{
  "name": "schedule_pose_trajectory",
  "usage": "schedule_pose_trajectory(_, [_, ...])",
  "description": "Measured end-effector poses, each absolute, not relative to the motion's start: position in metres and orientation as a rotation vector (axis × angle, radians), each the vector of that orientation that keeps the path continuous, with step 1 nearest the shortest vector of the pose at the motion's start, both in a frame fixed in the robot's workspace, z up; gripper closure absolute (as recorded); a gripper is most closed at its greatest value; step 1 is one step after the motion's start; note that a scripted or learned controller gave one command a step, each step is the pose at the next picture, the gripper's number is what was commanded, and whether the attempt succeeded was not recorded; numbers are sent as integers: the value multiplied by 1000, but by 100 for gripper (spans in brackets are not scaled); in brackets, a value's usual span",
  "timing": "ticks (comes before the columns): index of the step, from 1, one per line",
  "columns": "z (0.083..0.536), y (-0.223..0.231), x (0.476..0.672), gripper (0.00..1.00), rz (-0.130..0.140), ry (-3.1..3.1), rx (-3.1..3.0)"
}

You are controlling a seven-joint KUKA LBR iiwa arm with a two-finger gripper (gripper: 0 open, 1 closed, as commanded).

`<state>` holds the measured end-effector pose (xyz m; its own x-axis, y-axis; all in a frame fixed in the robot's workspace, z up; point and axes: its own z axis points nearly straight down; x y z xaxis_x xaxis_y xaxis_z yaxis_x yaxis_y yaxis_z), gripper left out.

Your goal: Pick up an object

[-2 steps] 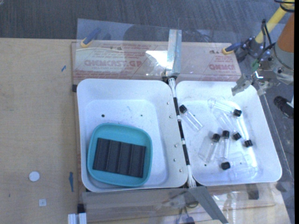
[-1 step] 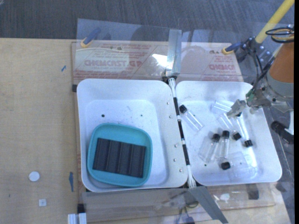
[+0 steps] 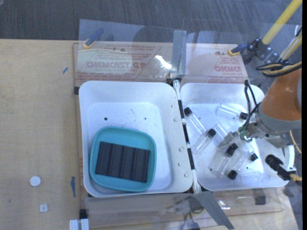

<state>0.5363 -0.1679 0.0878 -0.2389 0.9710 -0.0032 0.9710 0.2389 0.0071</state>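
Note:
Several clear vials with black caps lie scattered in the right bin (image 3: 211,178). One vial (image 3: 193,121) lies near the bin's left wall, another vial (image 3: 204,140) just right of it, and a third vial (image 3: 229,110) sits toward the back. My gripper (image 3: 239,137) reaches down from the right, below the orange band (image 3: 283,102), into the cluster of vials at the bin's middle right. It is right above a vial (image 3: 222,160) with its cap near the fingers. The wrist hides the fingertips.
The left bin (image 3: 125,92) holds a teal tray (image 3: 123,159) with a black ridged insert. Clear plastic sheets stand behind both bins. Cables hang by the arm at the right. A yellow pole (image 3: 283,16) crosses the top right corner.

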Motion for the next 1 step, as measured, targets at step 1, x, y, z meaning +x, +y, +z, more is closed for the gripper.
schedule_pose_trajectory(1, [97,-169,537,100,8,2463,1933])
